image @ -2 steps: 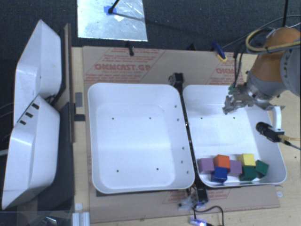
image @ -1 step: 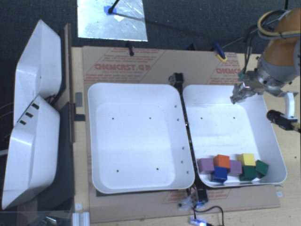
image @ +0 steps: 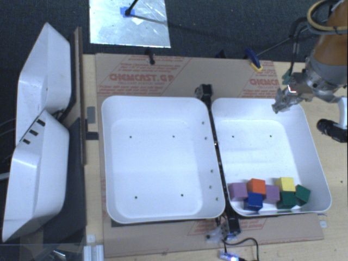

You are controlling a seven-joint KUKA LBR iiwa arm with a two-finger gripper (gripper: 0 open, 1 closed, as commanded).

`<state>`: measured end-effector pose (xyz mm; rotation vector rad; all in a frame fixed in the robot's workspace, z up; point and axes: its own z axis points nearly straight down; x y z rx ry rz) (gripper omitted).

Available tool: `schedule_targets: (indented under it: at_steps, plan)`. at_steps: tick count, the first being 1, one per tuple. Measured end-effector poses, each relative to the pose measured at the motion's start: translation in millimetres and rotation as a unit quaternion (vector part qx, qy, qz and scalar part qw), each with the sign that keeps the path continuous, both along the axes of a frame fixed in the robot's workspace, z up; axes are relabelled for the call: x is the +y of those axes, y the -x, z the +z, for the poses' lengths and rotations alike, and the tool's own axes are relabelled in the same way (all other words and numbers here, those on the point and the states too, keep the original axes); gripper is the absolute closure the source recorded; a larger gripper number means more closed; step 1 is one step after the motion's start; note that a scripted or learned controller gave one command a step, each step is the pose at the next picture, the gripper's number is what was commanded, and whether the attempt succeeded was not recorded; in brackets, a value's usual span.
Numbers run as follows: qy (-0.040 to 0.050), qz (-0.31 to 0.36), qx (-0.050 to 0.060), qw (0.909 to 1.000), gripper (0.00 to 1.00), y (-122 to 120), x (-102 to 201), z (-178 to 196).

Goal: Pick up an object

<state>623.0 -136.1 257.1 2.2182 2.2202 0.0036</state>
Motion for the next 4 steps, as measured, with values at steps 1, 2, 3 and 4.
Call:
schedule_targets:
  at_steps: [1, 2, 3, 4]
  plan:
    - [-0.0009, 0.002, 0.002, 1.0, 1.0, 13, 52, -16]
    - [-0.0008, 0.002, 0.002, 1.0, 1.0, 19, 105, -28]
    - [-0.001, 0.002, 0.002, 1.0, 1.0, 37, 164, -23]
    - [-0.0009, 0.002, 0.002, 1.0, 1.0, 46, 221, -33]
